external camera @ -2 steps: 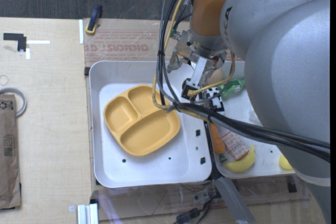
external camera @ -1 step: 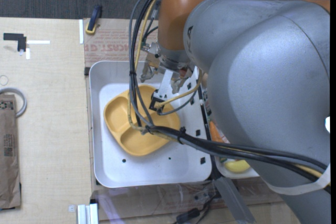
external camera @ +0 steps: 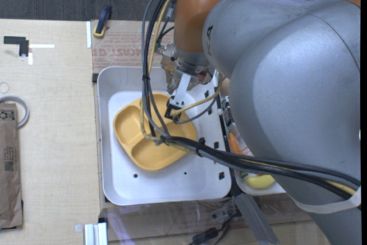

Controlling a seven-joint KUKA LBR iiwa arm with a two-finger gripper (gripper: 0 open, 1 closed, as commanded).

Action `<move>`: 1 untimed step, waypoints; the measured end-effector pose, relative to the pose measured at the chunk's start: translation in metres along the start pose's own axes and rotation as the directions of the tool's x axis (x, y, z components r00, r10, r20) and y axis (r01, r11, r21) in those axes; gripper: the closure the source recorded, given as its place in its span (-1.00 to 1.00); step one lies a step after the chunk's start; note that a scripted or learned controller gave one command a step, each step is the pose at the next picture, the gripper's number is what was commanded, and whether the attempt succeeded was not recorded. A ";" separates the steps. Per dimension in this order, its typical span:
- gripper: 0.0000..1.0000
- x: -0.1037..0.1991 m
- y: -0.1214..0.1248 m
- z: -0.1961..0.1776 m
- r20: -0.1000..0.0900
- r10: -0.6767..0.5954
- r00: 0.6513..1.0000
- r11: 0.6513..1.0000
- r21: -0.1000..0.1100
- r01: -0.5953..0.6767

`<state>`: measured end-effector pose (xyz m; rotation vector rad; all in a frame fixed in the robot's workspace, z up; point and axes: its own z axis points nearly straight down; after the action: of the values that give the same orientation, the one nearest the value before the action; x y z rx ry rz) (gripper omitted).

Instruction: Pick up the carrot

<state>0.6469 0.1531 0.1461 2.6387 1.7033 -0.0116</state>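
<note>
The gripper (external camera: 172, 92) is seen over the yellow dish (external camera: 137, 146) in the left bin (external camera: 106, 140); the jaws' state cannot be told. The carrot (external camera: 236, 143), judged the orange sliver past that bin's right wall, is not yet grasped.

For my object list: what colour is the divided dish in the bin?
The dish is mustard yellow; camera view.

The shallow plastic bin (external camera: 109, 146) is white, the divided plastic dish (external camera: 135, 143) mustard yellow. The wood-grain bench (external camera: 51, 123) is pale beige; the cardboard sheet (external camera: 123, 47) brown with red lettering. The robot arm (external camera: 287, 77) is grey, banded orange. The carrot sliver (external camera: 236, 143) is orange, the rounded object (external camera: 258, 182) pale yellow.
</note>
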 end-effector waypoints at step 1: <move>1.00 -0.009 0.017 0.002 -0.006 0.634 0.774 0.774 0.002 -0.634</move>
<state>0.6591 0.1381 0.1446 3.0589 0.7163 -0.0013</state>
